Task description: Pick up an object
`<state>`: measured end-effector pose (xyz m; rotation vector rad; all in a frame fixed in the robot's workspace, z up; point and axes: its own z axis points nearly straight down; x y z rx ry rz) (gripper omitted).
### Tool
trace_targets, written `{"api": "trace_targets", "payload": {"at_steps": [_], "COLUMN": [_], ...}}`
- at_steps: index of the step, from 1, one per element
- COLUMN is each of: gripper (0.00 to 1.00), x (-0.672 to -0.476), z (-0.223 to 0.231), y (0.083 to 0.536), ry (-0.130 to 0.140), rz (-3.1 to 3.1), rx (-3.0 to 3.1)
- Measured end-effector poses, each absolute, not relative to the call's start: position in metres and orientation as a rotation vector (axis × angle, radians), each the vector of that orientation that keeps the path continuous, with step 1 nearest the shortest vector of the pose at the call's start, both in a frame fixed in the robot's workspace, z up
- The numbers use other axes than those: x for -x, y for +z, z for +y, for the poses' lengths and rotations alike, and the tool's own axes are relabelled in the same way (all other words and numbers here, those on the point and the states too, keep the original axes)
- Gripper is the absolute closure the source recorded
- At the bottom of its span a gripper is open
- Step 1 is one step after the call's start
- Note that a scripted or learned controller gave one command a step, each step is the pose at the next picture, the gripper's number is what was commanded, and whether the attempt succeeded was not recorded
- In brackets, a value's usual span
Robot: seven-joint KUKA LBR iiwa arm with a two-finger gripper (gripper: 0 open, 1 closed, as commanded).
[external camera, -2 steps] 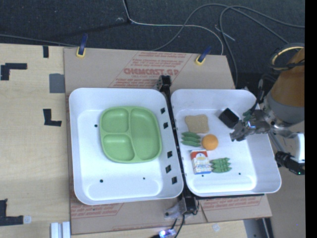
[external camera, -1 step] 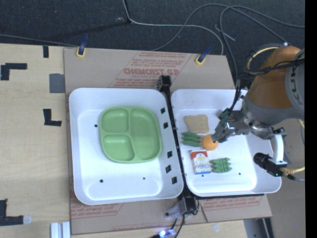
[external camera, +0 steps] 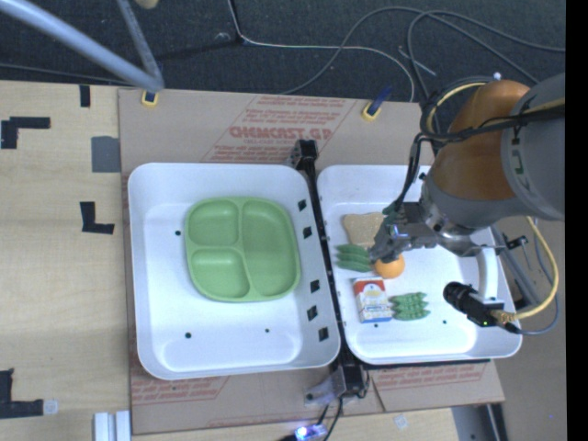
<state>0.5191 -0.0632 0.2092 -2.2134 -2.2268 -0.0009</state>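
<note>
Camera view: the gripper (external camera: 387, 246) hangs low in the right bin (external camera: 459, 343), directly over an orange ball (external camera: 390, 267), beside the divider; its grip cannot be judged. Green pods (external camera: 353, 256) lie just divider-side of the ball; a red-white carton (external camera: 372, 299) lies nearer the front.

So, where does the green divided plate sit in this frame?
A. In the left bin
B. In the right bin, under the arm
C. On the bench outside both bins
A: the green divided plate lies flat inside the left bin, away from the arm.
</note>
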Motion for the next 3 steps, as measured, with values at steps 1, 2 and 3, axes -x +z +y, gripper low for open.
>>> {"api": "trace_targets", "payload": {"at_steps": [1, 2, 3], "gripper": [1.00, 1.00, 1.00], "x": [-0.516, -0.510, -0.508], "z": [-0.006, 0.040, 0.092], "y": [0.204, 0.203, 0.207], "ry": [0.002, 0.002, 0.002], "rz": [-2.227, -2.226, -2.227], "rx": [2.213, 2.213, 2.212]}}
